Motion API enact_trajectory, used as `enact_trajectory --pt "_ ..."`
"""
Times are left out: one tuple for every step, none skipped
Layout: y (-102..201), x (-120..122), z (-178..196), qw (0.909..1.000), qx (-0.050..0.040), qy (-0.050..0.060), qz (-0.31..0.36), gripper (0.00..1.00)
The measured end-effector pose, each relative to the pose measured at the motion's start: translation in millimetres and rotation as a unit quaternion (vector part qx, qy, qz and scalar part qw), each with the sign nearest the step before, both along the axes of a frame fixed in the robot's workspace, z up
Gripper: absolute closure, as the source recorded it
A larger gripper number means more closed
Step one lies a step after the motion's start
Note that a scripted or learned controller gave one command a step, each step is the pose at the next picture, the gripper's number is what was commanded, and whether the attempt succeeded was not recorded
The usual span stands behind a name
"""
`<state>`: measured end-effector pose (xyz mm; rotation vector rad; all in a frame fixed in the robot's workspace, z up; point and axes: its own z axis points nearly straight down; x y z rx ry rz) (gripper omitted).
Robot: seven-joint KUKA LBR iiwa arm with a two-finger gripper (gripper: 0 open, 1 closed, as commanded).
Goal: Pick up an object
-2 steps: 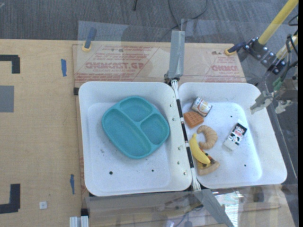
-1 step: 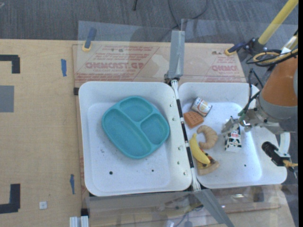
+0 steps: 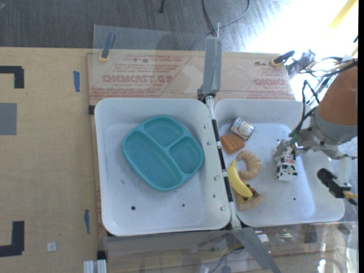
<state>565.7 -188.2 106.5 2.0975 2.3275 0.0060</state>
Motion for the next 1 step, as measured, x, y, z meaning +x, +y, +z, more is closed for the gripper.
enact_trajectory --pt "59.6 -15.2 116.0 1.0 0.001 0.004 -0.004 1.0"
